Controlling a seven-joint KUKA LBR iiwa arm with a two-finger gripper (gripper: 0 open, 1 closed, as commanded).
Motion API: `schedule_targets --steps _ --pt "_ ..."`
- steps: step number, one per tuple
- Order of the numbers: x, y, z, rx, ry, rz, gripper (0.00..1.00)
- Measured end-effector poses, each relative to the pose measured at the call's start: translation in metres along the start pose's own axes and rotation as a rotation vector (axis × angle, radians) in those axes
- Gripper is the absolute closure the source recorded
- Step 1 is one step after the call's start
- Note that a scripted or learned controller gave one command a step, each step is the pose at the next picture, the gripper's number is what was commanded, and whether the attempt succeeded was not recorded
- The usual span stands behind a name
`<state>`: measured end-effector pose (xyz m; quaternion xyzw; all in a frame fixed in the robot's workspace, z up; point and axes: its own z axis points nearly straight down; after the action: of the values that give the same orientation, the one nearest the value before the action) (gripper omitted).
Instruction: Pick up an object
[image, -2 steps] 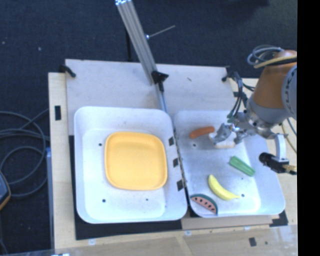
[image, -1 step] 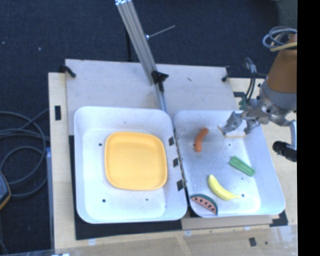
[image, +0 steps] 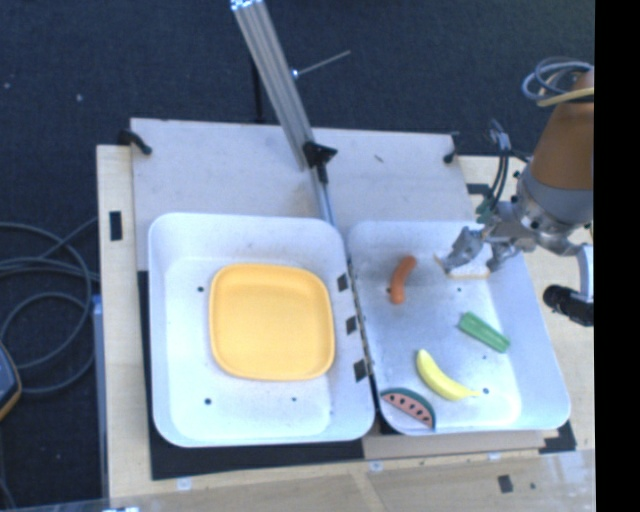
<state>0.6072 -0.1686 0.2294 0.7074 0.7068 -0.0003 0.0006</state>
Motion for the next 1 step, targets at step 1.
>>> schedule_targets --steps 1 --pt "0.0528 0.0072 0.0042 0.0 0.001 -0.004 1.0"
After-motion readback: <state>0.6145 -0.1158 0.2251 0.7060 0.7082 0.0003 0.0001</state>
